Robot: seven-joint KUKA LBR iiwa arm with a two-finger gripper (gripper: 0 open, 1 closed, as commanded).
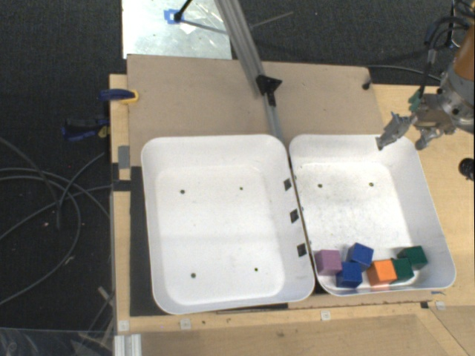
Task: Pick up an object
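Several small blocks huddle in the near corner of the right bin point(415, 176): a purple block point(328, 261), two blue blocks point(361, 254) point(349, 274), an orange block point(383, 271) and two green blocks point(413, 256) point(401, 270). My gripper point(405, 133) hangs above the far right corner of that bin, well away from the blocks. Its two fingers are spread apart with nothing between them.
The left bin point(156, 199) lies beside the right one, joined along a middle rim with black clips. A grey slanted pole point(241, 28) crosses the far side of the bench. Blue and yellow clamps point(119, 95) sit at the left edge; cables lie on the floor.
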